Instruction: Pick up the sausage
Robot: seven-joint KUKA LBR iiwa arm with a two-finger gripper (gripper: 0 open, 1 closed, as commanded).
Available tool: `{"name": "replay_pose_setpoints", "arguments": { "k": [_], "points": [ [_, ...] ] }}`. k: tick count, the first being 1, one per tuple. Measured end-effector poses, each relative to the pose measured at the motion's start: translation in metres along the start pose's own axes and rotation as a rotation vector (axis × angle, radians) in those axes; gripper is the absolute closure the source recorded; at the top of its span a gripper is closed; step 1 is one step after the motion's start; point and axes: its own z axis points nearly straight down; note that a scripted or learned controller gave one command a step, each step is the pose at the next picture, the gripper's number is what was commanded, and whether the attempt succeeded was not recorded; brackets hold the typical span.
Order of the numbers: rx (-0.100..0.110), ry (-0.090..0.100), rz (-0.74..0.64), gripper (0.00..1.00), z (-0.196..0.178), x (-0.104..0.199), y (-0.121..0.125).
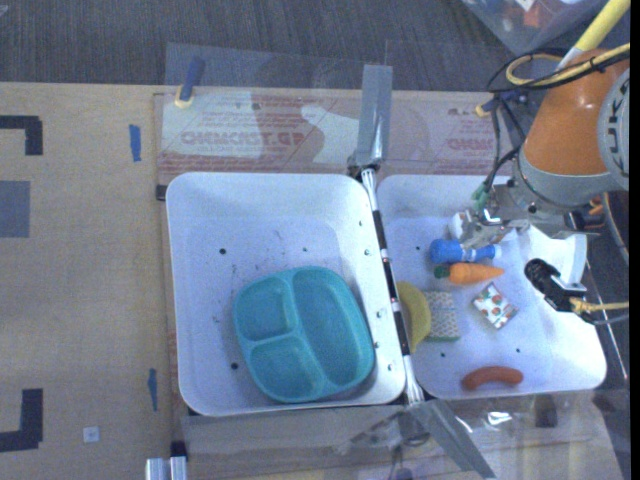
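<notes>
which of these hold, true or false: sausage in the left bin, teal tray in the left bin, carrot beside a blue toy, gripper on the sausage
1. The reddish-orange sausage lies in the left white bin. False: it lies in the right white bin, near its front edge.
2. The teal divided plastic tray sits in the left bin. True.
3. The orange carrot lies just below the blue toy. True.
4. The two-finger gripper is over the sausage. False: it is by the blue toy, well away from it.
</notes>
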Motion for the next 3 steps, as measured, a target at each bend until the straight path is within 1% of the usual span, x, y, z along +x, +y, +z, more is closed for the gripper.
{"name": "replay_pose_setpoints", "arguments": {
  "k": [1, 2, 3],
  "points": [
    [0.001, 0.0, -0.055, 1.0, 0.016, 0.015, -0.043],
    [-0.002, -0.001, -0.027, 1.0, -0.073, 0.061, -0.042],
    [0.0, -0.001, -0.031, 1.0, -0.023, 0.016, -0.052]
  ]
}}
